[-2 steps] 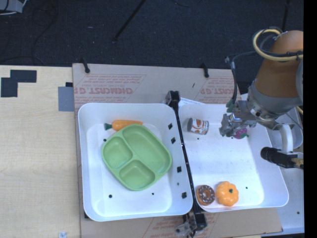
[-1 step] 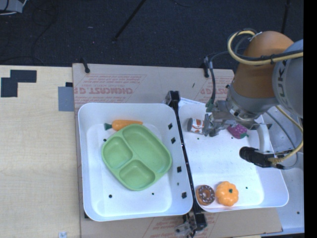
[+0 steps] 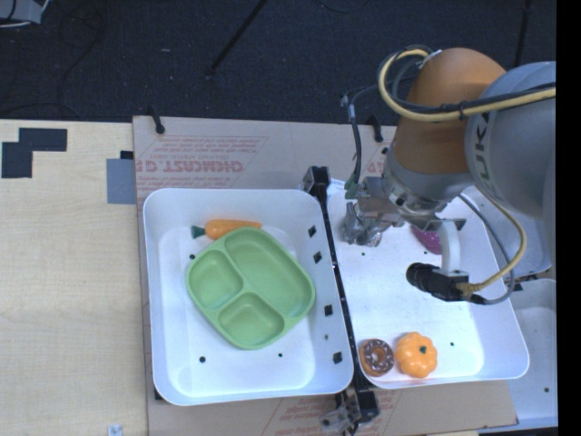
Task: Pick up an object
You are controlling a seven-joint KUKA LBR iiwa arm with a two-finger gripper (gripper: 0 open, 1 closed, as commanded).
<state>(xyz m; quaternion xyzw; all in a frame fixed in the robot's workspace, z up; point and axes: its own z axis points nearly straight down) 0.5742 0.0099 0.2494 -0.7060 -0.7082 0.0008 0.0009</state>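
Note:
My gripper [image 3: 363, 229] hangs low over the far left part of the right bin [image 3: 472, 334], close to the divider between the bins. I see nothing held in it. A chocolate donut [image 3: 376, 357] and an orange pumpkin [image 3: 417, 354] lie side by side at the right bin's front edge. A magenta object [image 3: 427, 239] peeks out from under the wrist, mostly hidden by the arm. In the left bin [image 3: 172, 352] a green divided plate [image 3: 250, 286] lies flat, with an orange carrot [image 3: 231, 228] just behind it.
The arm's grey and orange body [image 3: 454, 107] covers the right bin's far side. A black fitting with a yellow cable [image 3: 438, 282] juts over the middle of that bin. Brown cardboard [image 3: 200, 157] lies under both bins.

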